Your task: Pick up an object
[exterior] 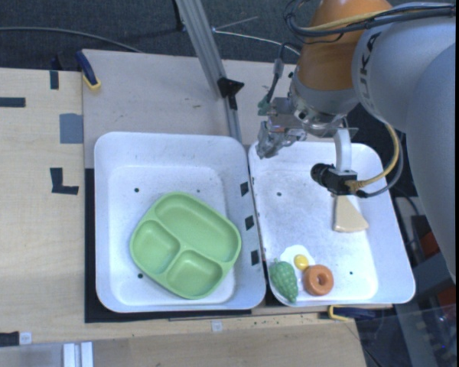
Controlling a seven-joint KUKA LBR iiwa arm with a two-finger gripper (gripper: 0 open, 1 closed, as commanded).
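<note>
My gripper (268, 145) hangs over the back left corner of the right bin (367, 281), above bare floor, with nothing visible between its fingers. A tan wedge-shaped piece (349, 215) lies toward the right side of that bin. At the bin's front sit a green bumpy vegetable (284, 280), a fried egg toy (297, 261) and a brown doughnut (318, 279), close together. All of them lie well forward of the gripper.
The left bin (115, 174) holds a green divided plate (185, 245). A slanted metal pole (206, 48) rises behind the bins near the gripper. The arm's orange band and grey body fill the upper right. A black cable fitting (330, 177) hangs over the right bin.
</note>
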